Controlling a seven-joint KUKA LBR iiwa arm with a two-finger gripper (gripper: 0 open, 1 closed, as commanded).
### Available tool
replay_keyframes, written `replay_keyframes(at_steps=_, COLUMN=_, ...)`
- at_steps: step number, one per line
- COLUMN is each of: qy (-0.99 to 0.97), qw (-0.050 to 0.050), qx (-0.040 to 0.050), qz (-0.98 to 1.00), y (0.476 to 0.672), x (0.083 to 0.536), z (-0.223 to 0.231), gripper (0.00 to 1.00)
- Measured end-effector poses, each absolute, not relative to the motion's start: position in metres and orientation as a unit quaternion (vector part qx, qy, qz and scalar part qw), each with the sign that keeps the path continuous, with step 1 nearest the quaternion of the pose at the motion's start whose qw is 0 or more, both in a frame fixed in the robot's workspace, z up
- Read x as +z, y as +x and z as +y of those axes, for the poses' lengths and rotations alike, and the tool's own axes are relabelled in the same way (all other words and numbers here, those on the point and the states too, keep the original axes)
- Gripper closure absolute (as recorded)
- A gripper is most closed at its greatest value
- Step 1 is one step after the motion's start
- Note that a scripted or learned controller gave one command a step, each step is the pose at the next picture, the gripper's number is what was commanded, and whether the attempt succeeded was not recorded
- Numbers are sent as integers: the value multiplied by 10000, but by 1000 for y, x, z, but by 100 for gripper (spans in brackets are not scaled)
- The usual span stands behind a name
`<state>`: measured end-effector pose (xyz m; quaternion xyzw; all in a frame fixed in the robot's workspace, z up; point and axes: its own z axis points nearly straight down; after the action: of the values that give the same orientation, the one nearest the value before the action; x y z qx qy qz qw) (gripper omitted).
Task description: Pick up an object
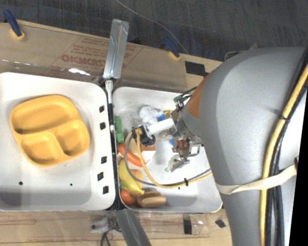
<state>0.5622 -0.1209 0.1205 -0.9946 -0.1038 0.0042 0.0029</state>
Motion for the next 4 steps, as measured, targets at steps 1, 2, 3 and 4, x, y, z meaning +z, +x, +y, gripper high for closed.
replay_keyframes(at_steps=1, qy=-9866, qw=11, qx=-4, qz=-1633, y=625, x=193, z=-83, gripper=0)
replay_keyframes(at_steps=2, qy=-9948, qw=20, qx=59, qz=-1018, y=592, x=111, z=-133, gripper=0)
replay_keyframes(at_steps=3, qy=-9697, qw=1, qx=1, qz=-2444, y=570, x=213, z=-211, gripper=0)
replay_keyframes(at_steps=4, qy=-9945, qw=34, qx=51, qz=-1050, y=546, x=100, z=-208, gripper=0)
